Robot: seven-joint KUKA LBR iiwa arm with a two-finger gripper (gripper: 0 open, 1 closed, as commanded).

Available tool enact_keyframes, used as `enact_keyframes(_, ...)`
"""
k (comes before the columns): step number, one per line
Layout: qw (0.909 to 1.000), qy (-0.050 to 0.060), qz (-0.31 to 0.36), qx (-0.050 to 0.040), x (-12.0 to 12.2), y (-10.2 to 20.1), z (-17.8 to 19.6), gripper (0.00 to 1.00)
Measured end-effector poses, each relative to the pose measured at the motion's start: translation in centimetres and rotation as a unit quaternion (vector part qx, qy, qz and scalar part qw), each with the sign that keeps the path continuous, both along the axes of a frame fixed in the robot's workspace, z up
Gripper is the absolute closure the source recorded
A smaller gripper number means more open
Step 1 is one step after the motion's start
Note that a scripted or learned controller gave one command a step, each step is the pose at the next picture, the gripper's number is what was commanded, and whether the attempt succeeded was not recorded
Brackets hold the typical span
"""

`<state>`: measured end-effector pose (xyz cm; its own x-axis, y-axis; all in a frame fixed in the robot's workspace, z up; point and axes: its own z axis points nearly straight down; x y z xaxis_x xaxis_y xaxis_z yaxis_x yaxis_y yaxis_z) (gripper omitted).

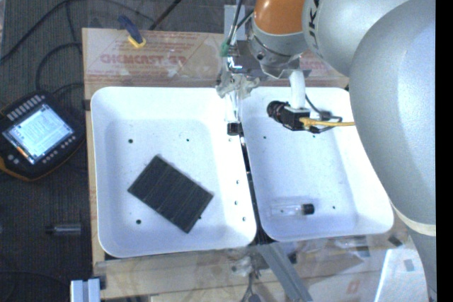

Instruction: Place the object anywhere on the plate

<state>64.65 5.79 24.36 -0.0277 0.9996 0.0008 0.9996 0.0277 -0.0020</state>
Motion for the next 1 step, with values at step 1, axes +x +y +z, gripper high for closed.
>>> enact_keyframes(1,0.9660,-0.001,0.259,-0.0009,2.20,3.06,6.89,1.00)
